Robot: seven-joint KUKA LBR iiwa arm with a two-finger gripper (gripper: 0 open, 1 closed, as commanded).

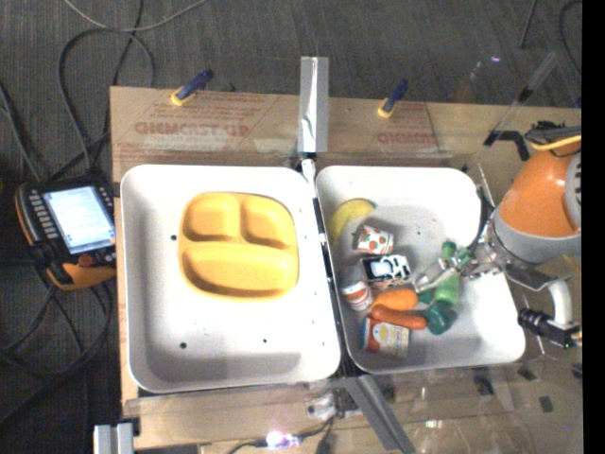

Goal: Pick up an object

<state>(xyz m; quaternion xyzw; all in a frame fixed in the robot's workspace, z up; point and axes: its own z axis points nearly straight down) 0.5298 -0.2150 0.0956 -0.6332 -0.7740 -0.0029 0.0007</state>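
Arm: grey body with orange band (539, 201) came in from the right edge, wrist over the right bin's right side.
Gripper (452, 270): low over the right bin, at the green toy; whether the fingers were spread or pressed together could not be made out, metal parts and toy overlapped.
Green toy (442, 296): right-centre of the right bin, directly at the gripper tip; contact could not be judged.
Right bin (492, 334): white, shallow, held a cluster of small items left of centre.
Yellow round piece (348, 218): upper left of right bin, near the divider.
Small carton with red marks (374, 240): just below-right of the yellow piece.
Black-and-white toy car (387, 269): below the carton, mid-bin.
Orange carrot-like pieces (397, 301): below the car, left of the green toy, close beside it.
Small can (356, 296): left of the carrots.
Juice-style box (388, 339): lower part of bin, lying flat.
Left bin (151, 348): white, held a yellow divided tray (240, 244), centred toward the top.
Handheld pendant (68, 218): on the floor left of the bench, screen lit.
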